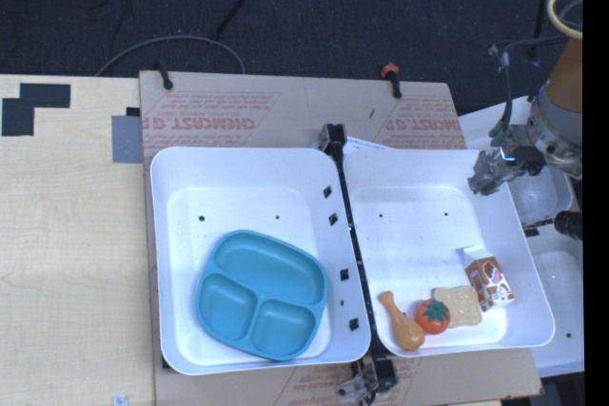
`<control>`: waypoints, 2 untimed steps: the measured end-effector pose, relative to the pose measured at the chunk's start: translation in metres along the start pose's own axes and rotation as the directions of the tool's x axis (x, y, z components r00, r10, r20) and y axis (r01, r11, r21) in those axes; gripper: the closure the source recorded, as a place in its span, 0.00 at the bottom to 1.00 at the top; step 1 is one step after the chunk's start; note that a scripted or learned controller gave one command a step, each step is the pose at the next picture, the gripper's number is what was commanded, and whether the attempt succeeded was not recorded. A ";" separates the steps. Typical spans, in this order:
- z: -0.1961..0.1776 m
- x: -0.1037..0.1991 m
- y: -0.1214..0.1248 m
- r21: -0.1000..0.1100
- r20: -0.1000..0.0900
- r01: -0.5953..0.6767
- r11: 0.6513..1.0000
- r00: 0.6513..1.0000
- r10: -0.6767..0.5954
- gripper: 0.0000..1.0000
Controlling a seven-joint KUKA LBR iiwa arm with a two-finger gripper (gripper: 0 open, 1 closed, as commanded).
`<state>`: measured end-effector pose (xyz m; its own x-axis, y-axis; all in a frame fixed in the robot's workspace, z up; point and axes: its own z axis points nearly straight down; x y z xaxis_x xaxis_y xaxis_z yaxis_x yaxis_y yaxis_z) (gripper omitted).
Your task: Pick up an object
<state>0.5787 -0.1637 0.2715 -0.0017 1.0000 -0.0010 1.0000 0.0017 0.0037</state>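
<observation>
In the right bin [428, 204], along its near edge, lie a tan toy drumstick [402, 321], a red tomato [433, 317], a slice of toast [459, 305] and a small brown-and-white packet [489, 282]. The left bin [181, 195] holds a blue divided plate [261, 294]. My gripper [487, 172] hangs over the right bin's far right corner, well away from the toys, with nothing seen in it. The grey arm with its orange band [569, 76] comes in from the right.
A black clamp strip [344, 233] runs between the two bins. Both bins rest on a cardboard sheet [285, 114]. Light wooden bench surface [67, 242] lies to the left. Cables trail over the dark floor behind.
</observation>
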 end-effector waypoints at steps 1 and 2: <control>0.002 0.059 -0.017 0.007 -0.004 0.002 1.000 1.000 -0.002 1.00; 0.020 0.102 -0.036 0.010 -0.004 0.002 1.000 1.000 -0.002 1.00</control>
<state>0.5428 -0.0614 0.2512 -0.0034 1.0000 0.0025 1.0000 0.0035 -0.0061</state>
